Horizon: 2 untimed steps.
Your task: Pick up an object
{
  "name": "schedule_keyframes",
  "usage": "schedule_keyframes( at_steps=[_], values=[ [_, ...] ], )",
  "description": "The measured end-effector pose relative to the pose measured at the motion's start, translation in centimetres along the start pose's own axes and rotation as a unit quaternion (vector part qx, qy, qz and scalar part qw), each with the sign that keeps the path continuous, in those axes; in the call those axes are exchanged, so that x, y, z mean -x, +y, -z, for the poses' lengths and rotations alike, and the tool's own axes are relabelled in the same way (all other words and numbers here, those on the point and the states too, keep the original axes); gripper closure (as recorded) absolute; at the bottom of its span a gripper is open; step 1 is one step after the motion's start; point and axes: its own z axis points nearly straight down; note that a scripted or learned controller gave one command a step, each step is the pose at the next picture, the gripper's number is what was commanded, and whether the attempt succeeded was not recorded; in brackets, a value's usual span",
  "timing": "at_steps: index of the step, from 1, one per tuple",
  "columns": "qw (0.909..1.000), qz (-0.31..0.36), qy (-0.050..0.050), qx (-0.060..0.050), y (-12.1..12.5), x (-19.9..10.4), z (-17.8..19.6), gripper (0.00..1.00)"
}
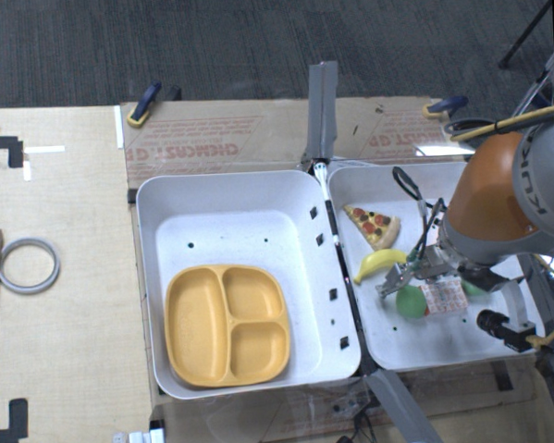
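Gripper (398, 281) hovered by green ball (411, 301) and banana (379, 263); fingers' state unclear; best centred over ball before closing.

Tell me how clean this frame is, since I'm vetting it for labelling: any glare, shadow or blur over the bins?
Camera view: lighting even and soft; faint sheen on the left bin walls, no harsh glare. Yellow tray sharp, with a thin shadow. Around the gripper, the green object and banana are small and slightly soft; the arm hides part of the right bin.
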Motion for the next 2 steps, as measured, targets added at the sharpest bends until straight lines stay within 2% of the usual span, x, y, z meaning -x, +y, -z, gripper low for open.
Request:
schedule_keyframes(
  at_steps=[1,2],
  values=[
    [1.0,-0.002,0.0,-0.001,-0.1,0.1,0.7,1.0],
    [0.9997,-0.024,-0.001,0.0,7.1,-6.1,9.9,1.0]
  ],
)
